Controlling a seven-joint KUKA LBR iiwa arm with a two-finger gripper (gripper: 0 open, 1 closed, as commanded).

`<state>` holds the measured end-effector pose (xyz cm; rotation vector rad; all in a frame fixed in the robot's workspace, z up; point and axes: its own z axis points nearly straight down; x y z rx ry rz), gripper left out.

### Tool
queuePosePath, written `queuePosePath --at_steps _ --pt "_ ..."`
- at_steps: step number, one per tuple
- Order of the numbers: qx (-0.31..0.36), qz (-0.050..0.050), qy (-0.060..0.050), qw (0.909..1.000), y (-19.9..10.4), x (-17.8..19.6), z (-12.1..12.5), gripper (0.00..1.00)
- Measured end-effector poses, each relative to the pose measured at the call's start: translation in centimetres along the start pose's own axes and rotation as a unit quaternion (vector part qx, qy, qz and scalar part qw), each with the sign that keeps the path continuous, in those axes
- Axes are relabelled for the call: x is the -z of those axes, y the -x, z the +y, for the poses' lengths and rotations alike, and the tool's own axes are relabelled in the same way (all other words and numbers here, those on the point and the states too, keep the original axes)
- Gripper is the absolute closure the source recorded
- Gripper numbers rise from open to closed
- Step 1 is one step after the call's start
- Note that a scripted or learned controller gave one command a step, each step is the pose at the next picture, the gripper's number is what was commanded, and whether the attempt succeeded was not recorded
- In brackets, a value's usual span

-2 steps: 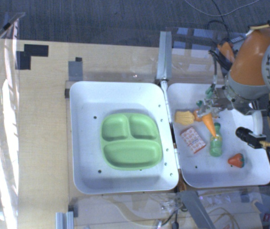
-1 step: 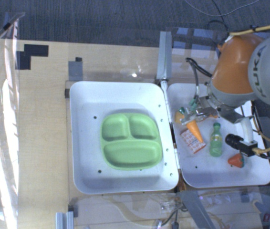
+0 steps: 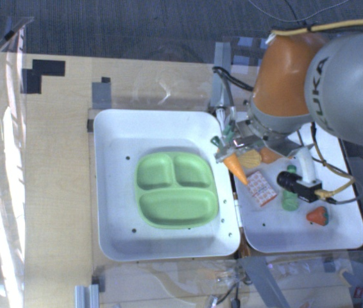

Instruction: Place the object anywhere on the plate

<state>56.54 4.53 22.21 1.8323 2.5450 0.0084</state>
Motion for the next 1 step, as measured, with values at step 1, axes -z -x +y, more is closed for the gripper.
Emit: queuePosePath --at_steps 1 --pt "0.000 0.000 0.000 1.0000 0.02 0.00 0.00 0.00"
